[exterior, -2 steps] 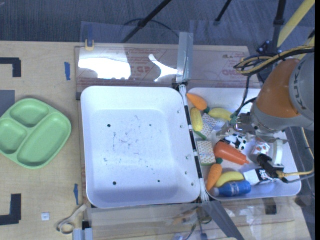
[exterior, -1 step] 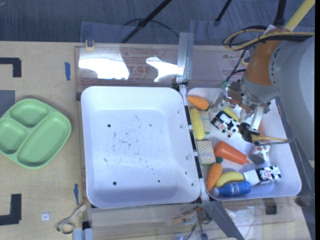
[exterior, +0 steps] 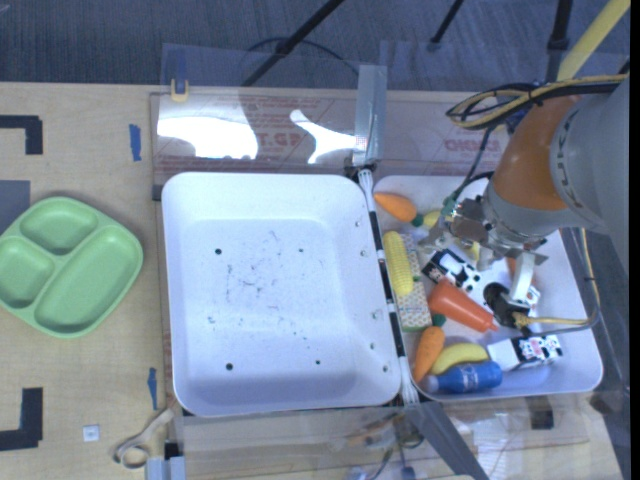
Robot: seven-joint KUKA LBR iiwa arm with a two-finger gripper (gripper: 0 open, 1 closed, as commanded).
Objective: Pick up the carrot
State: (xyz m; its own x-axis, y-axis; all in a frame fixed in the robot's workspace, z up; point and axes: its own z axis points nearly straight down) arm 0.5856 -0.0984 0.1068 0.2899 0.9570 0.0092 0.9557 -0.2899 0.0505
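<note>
The right bin (exterior: 585,363) holds a thick orange carrot (exterior: 461,307) lying on its side near the middle, its tip pointing right. A smaller orange carrot-shaped piece (exterior: 428,349) lies just below it, against the bin's left wall. My gripper (exterior: 480,258) hangs low over the middle of this bin, just above and right of the thick carrot and close to it. I see nothing held in it. The wrist hides what lies directly under it.
A corn cob (exterior: 398,262), an orange fruit (exterior: 397,206), a banana (exterior: 458,354), a blue bottle (exterior: 470,377) and two black-and-white pieces (exterior: 447,266) (exterior: 538,348) crowd the right bin. The left bin (exterior: 270,278) stands beside it. A green divided plate (exterior: 65,265) lies far left.
</note>
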